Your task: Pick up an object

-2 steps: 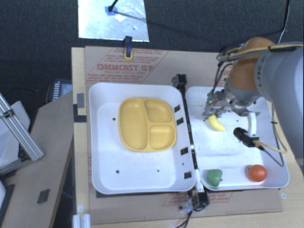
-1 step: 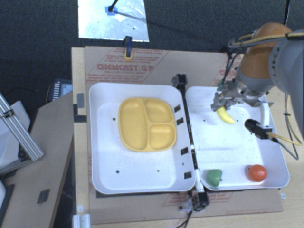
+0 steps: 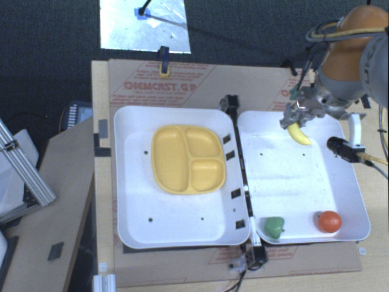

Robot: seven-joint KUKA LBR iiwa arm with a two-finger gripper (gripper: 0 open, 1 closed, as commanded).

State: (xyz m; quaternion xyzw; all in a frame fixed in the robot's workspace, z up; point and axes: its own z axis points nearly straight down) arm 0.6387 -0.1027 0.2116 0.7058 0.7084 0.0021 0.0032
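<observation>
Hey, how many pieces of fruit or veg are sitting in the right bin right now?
3. A banana near the far edge, right under the end effector; an orange-red round fruit at the near right corner; a green item at the near left corner. The arm might hide more.

The bench carries a brown printed board, and on it two white bins sit side by side: left bin, right bin.
</observation>
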